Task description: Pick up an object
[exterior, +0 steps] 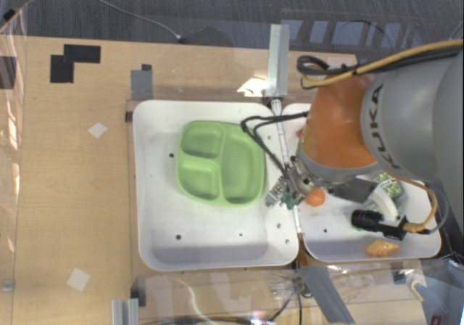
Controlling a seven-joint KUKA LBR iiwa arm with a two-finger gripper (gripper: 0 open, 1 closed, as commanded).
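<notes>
Camera view showed the claw (284, 194) at the right edge of the left bin (156, 171), between a green plate (221, 162) and an orange ball (315, 199); whether it was clenched could not be told.

Shallow white bins: 2, namely the left bin (156, 193) and the right bin (335, 235).
Green divided plate (221, 164): 1, with three compartments, lying in the left bin.
Small things, all right of the green divided plate in the right bin: 3.
- orange ball (315, 199): 1
- white-and-green packet (389, 189): 1
- tan lump (382, 247): 1
</notes>
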